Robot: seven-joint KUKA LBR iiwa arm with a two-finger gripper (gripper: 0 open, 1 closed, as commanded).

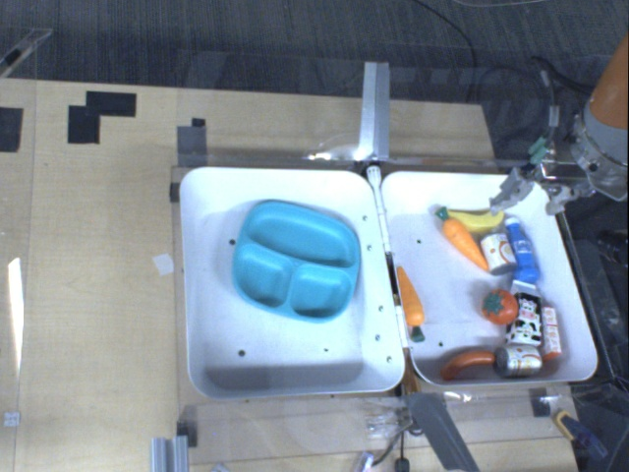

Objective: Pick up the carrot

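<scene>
The two-finger metal claw [531,191] hangs over the far right corner of the right shallow white plastic bin [582,308], at the end of the grey arm with its orange band [611,96]. Its two thin fingers are spread apart, one [507,191] angled toward the bin's middle and the other [556,197] near the bin's right wall, and nothing sits between them.

The task's thing, a plump orange carrot with a green top [462,241], lies in the same bin just below and to the left of the claw, tilted, apart from the fingers. A yellow banana [474,219] rests between the claw and that carrot, touching the carrot's upper side. A blue and white bottle [522,253] lies directly beneath the claw, beside a small white can [496,253]. Farther down from the claw sit a red tomato [499,306], a black and white patterned carton [529,321], a silver can [518,362] and a reddish-brown sausage [466,363].

A second, slimmer orange carrot [410,301] lies well to the lower left of the claw, against the bin's left wall. Beyond it, farther left, the left white bin [201,293] holds a light blue divided plastic plate [295,259].
</scene>
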